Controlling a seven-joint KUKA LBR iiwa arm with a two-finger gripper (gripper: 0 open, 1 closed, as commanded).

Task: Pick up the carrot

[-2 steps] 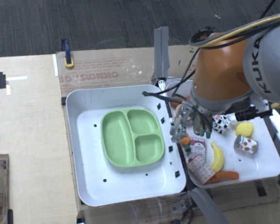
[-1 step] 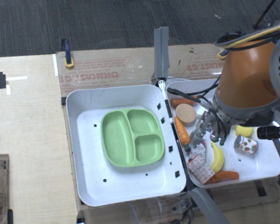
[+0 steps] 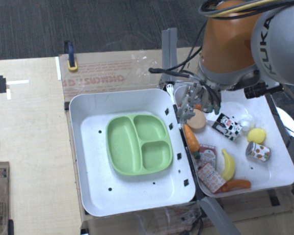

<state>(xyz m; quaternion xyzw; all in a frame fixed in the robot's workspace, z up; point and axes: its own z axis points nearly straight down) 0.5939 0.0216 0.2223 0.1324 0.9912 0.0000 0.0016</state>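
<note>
The carrot (image 3: 191, 137), orange and short, lies along the left wall of the right bin (image 3: 280, 177), pointing toward the camera. My gripper (image 3: 196, 104) hangs just above and behind the carrot's far end, over the bin's back left corner, under the orange wrist band. Its tips are lost among cables and dark parts. A tan round item (image 3: 196, 121) sits right below the gripper, touching the carrot's far end.
The right bin also holds a cow-patterned carton (image 3: 226, 126), a lemon (image 3: 256, 135), a small can (image 3: 257, 152), a banana (image 3: 227, 163), red packets (image 3: 209, 176) and an orange-red pepper-like item (image 3: 235, 185). A green divided plate (image 3: 139, 143) lies in the left bin (image 3: 89, 160).
</note>
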